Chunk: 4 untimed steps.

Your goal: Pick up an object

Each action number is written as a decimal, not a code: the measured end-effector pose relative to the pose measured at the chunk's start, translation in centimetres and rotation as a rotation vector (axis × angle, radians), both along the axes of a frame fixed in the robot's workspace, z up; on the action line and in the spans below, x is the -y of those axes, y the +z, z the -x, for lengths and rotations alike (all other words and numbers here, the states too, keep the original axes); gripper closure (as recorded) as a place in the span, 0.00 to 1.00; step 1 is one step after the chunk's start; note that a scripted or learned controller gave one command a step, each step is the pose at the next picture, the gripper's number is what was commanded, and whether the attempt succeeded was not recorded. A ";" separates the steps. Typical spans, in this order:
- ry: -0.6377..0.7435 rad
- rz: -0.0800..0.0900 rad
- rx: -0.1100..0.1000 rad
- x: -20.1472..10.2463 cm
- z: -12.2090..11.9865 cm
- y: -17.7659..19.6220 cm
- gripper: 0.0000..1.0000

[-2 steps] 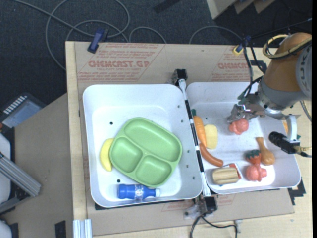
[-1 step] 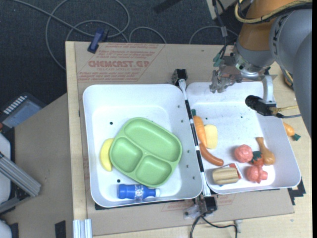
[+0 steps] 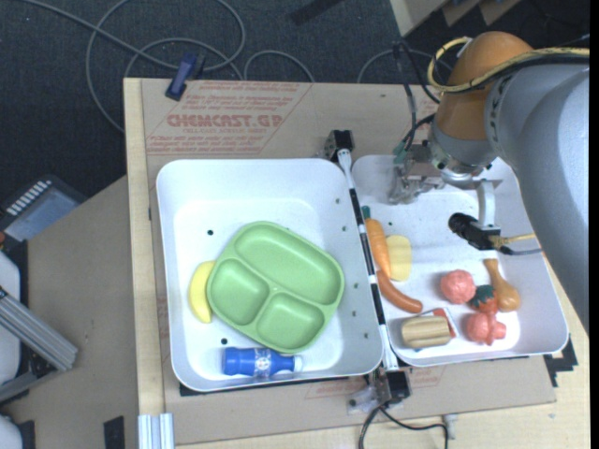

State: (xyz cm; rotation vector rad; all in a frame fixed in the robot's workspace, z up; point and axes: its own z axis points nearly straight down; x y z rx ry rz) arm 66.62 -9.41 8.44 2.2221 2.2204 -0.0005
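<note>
My gripper (image 3: 410, 183) hangs low over the far left corner of the right bin (image 3: 426, 221), with nothing visibly in it. Below it in that bin lie an orange carrot (image 3: 374, 241), a pale yellow piece (image 3: 400, 257) and an orange-red sausage (image 3: 399, 296). Further right are a pink ball (image 3: 457, 285), a tan drumstick (image 3: 502, 286), a red fruit with a green top (image 3: 482, 324) and a tan bread roll (image 3: 426, 330). The carrot's top end is the nearest thing to the gripper, a short way towards the front.
The left bin (image 3: 234, 190) holds a green divided plate (image 3: 273, 286), a yellow banana-like piece (image 3: 199, 293) at its left edge and a blue can (image 3: 259, 363) lying at the front. Clips (image 3: 341, 145) join the bins along the middle.
</note>
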 end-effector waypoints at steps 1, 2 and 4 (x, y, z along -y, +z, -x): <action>0.000 0.002 0.006 2.5 -0.1 10.3 1.00; 0.000 -0.001 -0.003 5.1 0.1 1.4 1.00; 0.000 0.000 -0.001 6.5 0.0 0.1 1.00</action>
